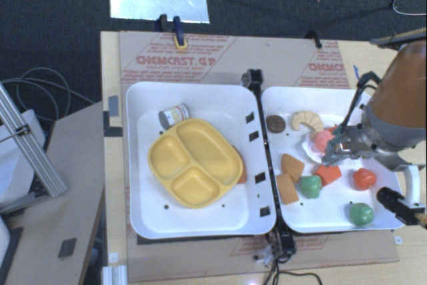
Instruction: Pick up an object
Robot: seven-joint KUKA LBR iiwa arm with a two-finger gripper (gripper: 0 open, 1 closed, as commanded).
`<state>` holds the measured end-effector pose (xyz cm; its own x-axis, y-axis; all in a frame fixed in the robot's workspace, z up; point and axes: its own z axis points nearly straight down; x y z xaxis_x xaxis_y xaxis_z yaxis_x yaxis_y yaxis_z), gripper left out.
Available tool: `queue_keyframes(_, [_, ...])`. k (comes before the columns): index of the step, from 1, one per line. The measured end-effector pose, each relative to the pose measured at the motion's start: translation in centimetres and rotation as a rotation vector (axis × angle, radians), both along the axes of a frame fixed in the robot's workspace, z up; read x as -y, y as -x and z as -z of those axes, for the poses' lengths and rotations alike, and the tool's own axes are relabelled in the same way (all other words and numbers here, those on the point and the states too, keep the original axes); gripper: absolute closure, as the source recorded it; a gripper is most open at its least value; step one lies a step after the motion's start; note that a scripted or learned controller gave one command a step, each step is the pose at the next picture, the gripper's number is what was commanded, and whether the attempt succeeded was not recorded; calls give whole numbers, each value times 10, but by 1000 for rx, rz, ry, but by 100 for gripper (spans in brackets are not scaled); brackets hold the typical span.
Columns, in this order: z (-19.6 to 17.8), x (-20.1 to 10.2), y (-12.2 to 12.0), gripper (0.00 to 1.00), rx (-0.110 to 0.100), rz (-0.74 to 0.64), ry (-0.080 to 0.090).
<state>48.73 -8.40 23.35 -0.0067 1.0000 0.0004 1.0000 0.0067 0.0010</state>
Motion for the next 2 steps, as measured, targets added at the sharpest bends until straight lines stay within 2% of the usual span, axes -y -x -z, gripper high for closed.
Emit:
queue_keyframes(1, [-1, 1, 0, 0, 1, 4, 0])
queue_keyframes(2, [151, 4, -1, 0, 6, 6, 0])
